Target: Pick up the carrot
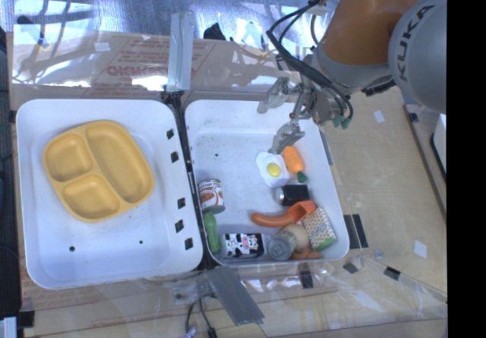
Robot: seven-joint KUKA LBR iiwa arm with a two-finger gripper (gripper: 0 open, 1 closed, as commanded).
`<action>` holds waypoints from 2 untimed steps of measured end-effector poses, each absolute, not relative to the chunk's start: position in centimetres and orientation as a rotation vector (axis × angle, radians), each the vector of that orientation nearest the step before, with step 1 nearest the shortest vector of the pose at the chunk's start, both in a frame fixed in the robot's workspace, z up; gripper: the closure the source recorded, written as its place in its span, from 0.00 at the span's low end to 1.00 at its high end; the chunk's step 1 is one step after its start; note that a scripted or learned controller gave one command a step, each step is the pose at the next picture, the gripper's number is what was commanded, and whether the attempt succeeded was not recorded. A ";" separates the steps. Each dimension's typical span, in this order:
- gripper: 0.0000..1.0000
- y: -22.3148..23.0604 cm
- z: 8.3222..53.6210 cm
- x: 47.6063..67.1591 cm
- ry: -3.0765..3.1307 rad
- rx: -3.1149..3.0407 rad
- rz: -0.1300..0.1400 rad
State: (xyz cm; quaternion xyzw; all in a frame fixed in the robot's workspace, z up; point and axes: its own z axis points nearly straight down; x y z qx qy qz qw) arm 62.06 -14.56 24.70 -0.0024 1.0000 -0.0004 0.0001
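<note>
The carrot (293,159) is a short orange piece with a green end, lying near the right wall of the right bin (228,127), just right of a fried egg (272,169). My gripper (277,118) hangs over the upper part of that bin, open, with nothing between its fingers. Its lower fingertip (287,134) sits just above the carrot's upper end; whether it touches cannot be told. The other fingertip (268,101) points toward the bin's back wall.
Crowded at the right bin's front are a black block (295,194), a long orange-red piece (277,217), a patterned box (320,228), a small can (210,194), a green vegetable (211,232), a cow-print carton (243,244) and a tin (281,247). A yellow divided plate (97,169) lies in the left bin (45,253).
</note>
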 end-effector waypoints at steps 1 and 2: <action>0.00 -18.4 12.1 62.7 3.060 0.742 0.000; 0.00 -20.9 9.4 59.8 2.900 1.202 0.000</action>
